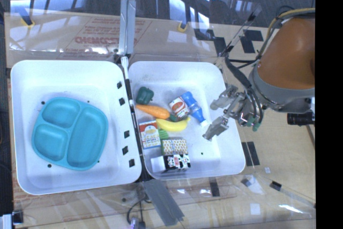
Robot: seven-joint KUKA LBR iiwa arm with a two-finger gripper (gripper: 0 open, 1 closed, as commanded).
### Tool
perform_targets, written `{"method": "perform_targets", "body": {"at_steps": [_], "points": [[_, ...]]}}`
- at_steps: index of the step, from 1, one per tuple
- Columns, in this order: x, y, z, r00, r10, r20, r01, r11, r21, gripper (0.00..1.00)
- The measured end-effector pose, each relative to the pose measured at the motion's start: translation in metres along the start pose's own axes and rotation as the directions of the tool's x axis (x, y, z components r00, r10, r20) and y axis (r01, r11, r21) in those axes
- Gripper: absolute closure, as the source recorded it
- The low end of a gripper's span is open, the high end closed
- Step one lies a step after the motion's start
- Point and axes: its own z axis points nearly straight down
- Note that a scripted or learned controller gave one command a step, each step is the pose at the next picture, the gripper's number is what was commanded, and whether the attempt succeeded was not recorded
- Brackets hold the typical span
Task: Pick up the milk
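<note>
Milk [177, 162]: small cow-patterned carton lying at the lower edge of the right bin [225, 161], lower centre of frame, just below a green box [173, 146].
Gripper [220, 117]: fingers apart, nothing between them, centre right, above the bin's right side, up and right of the milk.
Handling: likely light, stiff, crushable; grip across its narrow flat sides.
</note>
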Motion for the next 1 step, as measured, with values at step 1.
{"method": "perform_targets", "body": {"at_steps": [1], "points": [[-0.0397,0.0164,-0.0669,0.999,-0.045,0.002,0.045,0.999,0.0,0.0]]}}
